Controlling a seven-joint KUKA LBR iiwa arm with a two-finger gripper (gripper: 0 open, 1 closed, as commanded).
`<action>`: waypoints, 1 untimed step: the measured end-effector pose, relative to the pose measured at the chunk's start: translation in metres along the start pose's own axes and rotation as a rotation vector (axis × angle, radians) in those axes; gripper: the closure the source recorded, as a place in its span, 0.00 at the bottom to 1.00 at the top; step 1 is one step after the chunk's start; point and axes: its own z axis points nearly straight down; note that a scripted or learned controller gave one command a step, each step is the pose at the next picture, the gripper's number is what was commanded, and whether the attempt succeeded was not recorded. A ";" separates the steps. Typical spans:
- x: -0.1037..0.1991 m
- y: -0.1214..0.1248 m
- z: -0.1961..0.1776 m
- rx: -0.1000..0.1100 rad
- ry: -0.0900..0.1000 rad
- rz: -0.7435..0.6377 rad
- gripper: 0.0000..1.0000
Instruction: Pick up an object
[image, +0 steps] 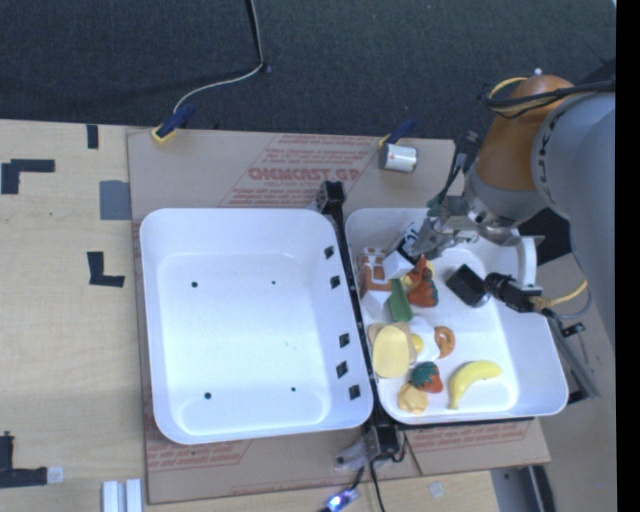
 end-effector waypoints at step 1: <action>0.101 -0.048 -0.034 0.035 0.006 -0.007 1.00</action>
